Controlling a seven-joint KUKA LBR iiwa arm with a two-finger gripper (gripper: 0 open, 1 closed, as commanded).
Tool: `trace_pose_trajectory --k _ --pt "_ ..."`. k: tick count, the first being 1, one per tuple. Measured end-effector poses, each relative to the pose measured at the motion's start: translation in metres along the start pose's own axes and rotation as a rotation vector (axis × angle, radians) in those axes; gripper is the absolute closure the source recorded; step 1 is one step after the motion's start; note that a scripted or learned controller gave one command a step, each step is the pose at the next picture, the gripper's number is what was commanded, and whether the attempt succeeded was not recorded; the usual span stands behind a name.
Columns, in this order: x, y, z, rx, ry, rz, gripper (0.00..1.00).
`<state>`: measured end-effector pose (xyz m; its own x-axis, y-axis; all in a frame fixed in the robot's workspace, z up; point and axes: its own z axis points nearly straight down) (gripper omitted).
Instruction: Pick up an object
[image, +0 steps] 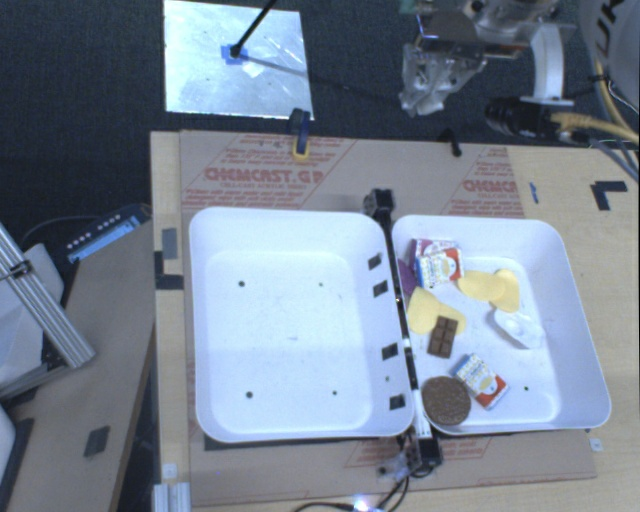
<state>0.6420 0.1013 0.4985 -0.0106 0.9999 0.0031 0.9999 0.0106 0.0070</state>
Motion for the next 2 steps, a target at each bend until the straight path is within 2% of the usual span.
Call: trace_pose_trajectory --k 1,2 --pt "0.048 -0.057 -0.040 0.002 0.000 0.001 1.00" --pt "0.092 -0.111 -0.037 0.007 -0.001 0.000 1.00"
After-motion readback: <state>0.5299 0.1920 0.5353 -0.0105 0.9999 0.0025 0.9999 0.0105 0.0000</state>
